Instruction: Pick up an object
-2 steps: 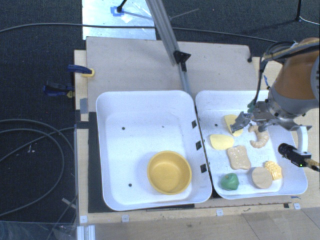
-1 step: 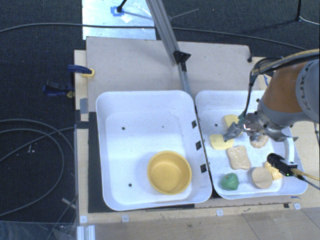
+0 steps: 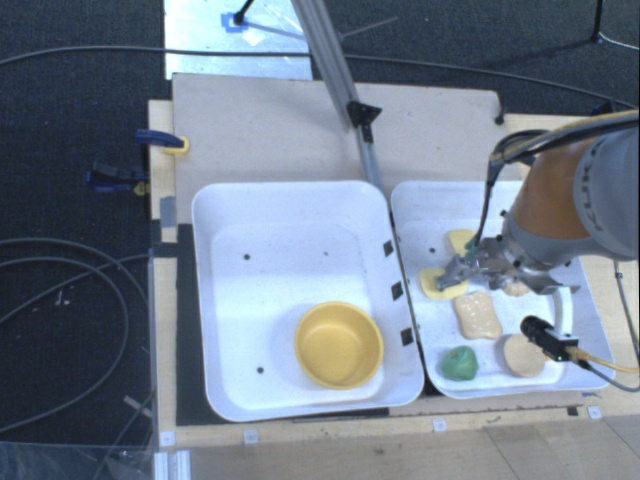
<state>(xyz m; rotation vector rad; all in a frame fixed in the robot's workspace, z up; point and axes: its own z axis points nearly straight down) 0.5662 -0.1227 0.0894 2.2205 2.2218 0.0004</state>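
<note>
Yellow flat piece (image 3: pixel 437 285) lies in the right bin (image 3: pixel 420 208) near its left wall, and the claw (image 3: pixel 458 271) hangs right over its upper edge, though whether the claw is released or clenched I cannot tell. Close by in that bin lie a tan cracker-like piece (image 3: pixel 477 316), a green lump (image 3: pixel 460 363) and a round beige piece (image 3: pixel 522 356). A yellow bowl (image 3: pixel 339 344) sits in the left bin (image 3: pixel 230 268) on the worktop (image 3: pixel 260 128).

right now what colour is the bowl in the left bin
Yellow; the bowl shows best in the camera view.
</note>
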